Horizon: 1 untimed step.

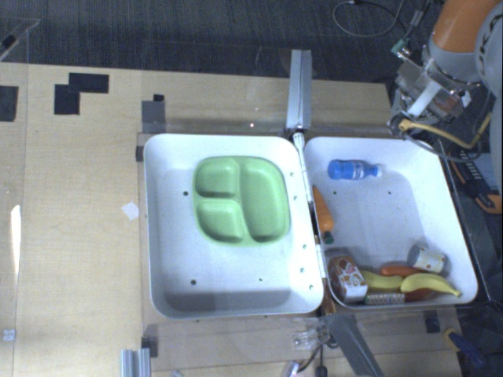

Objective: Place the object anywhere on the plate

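Note:
A green plate (pixel 240 199) with three compartments lies in the left bin (pixel 169 289), with nothing on it. The right bin (pixel 440 179) holds a blue bottle (pixel 354 170) lying on its side near the back. An orange carrot (pixel 322 212) rests along the bin's left wall. At the front are a brown-and-white packet (pixel 346 278), a yellow banana (pixel 420 286), a red chilli (pixel 401 272) and a small grey cup (pixel 425 258). My gripper (pixel 414 110) hangs above the back right corner of the right bin, apart from all the objects.
A metal divider post (pixel 298 93) stands behind the seam between the bins. Cables (pixel 440 132) trail beside the wrist at the right. The wooden bench (pixel 71 210) stretches to the left of the bins.

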Each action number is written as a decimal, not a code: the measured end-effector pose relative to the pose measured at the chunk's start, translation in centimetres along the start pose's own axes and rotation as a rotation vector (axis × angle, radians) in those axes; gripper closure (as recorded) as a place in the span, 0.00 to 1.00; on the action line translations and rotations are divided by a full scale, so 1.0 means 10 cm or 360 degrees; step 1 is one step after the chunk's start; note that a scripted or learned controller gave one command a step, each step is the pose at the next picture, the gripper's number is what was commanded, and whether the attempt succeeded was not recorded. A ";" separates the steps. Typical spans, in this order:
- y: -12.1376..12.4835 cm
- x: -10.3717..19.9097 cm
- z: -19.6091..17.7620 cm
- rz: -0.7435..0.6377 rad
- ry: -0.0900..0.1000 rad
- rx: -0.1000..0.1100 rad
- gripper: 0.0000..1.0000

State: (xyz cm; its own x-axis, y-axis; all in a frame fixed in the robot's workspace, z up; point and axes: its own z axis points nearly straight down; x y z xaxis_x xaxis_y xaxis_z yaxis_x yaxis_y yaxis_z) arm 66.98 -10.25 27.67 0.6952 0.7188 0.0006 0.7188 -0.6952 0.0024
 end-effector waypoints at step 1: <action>-0.71 0.23 0.93 0.0274 0.0000 0.0005 1.00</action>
State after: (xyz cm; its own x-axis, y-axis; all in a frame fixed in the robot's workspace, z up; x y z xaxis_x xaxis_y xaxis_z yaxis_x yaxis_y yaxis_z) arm 63.55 -3.67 18.40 0.8082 0.5889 0.0006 0.5889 -0.8082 -0.0007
